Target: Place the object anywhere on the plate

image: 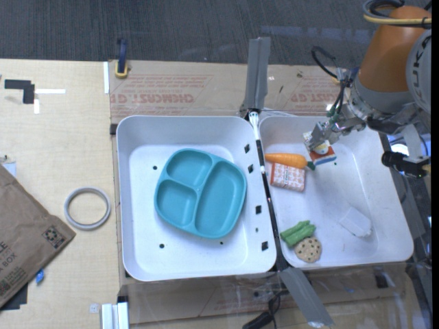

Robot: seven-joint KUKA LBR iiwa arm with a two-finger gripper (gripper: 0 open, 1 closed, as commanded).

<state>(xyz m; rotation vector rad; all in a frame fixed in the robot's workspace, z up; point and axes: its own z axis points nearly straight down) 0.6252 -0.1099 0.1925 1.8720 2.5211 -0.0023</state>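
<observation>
— Where is the pincer (319,142) right now?

— Low over the far part of the right bin (384,252), hanging from the grey and orange arm (387,60). Whether it is spread or pressed together, I cannot tell; the tips are too small and blurred.

— And the things to pick from?

— The carrot (287,160) lies just to the pincer's left and a little nearer the camera. A small red-and-white packet (287,176) touches the carrot on its near side. Right under the pincer sits a small red and blue item (324,155). Well toward the camera from the pincer lie a green pod (297,232) and a cookie (308,250), touching each other, with a pale clear piece (355,221) off to their right.

— The plate?

— The blue divided plate (200,192) rests in the left bin (137,204), well left of the pincer, nothing on it.
</observation>
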